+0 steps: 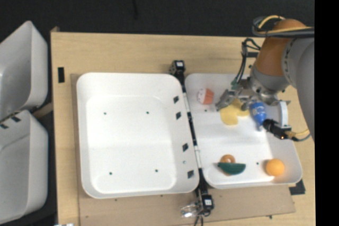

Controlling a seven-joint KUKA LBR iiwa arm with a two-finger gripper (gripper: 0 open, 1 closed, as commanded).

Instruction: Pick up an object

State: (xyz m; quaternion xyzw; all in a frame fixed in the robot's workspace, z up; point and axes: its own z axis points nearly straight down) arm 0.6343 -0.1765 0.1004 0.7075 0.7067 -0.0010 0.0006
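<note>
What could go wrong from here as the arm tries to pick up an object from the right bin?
1. The pincer sits beside the yellow object and a blue object; crowding could nudge one aside and spoil the grasp.
2. The orange ball looks round and may roll off if touched.

Grey arm (302, 69) comes in from the right edge of the frame, far side of the scene, with its orange band (271, 55) just above the wrist. Wrist is bent downward and leftward, cables looping over the top of the band and trailing along its left side. End effector (232, 99) sits low at the far-left end of the arm, pointing left and slightly near; finger state can't be made out at this angle.
</note>
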